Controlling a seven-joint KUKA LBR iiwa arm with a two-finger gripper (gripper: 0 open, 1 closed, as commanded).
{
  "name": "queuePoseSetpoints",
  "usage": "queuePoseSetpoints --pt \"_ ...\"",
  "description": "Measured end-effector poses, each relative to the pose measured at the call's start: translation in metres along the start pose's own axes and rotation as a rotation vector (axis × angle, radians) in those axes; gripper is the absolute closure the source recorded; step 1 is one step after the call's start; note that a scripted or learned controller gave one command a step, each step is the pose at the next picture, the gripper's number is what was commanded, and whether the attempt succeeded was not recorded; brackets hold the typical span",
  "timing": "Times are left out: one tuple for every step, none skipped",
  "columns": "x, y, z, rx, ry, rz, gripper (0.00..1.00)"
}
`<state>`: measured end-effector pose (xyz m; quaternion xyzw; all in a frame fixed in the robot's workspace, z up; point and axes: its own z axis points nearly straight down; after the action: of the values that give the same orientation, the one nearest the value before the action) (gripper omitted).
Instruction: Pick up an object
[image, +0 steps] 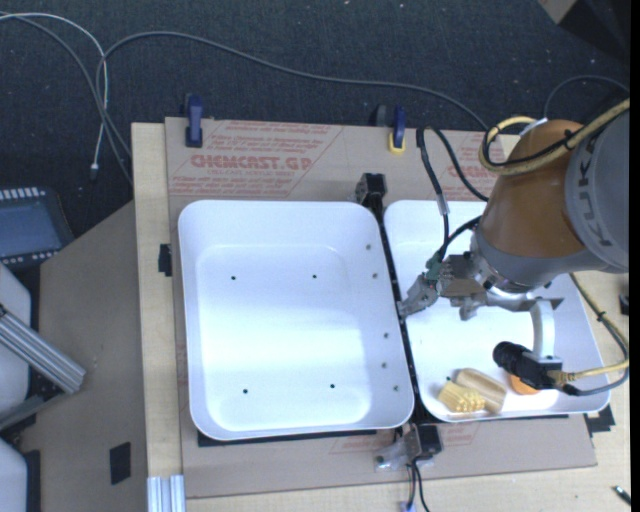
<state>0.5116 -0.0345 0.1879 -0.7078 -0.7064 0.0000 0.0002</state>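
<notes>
Closest to me, by the near rim of the right bin (440, 350), lies one yellow piece (470, 393), ribbed like a corn cob. It lies flat with its long axis running roughly left to right across the bin, the right end angled a little farther away, and the ribbed yellow part towards the left. Just beside its right end sits one small orange piece (519, 384), partly covered, so its shape is hard to make out. Farther in, the gripper (412, 298) hangs over the left edge of that bin, close to the seam where the two bins meet and well apart from the yellow piece. I cannot tell whether it is apart or together, and I see nothing in it. The arm (530, 210) reaches in behind it from the right. The left bin (280, 330) sits alongside, touching the right one. There are two bins in all on the desk (160, 300). At the desk's far edge stand two blue clamps (193, 120).
</notes>
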Motion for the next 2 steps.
queuePoseSetpoints --pt "0.123 0.045 0.000 -0.001 0.003 -0.013 0.00" --pt "0.097 0.032 -0.116 -0.011 0.002 -0.027 0.00"
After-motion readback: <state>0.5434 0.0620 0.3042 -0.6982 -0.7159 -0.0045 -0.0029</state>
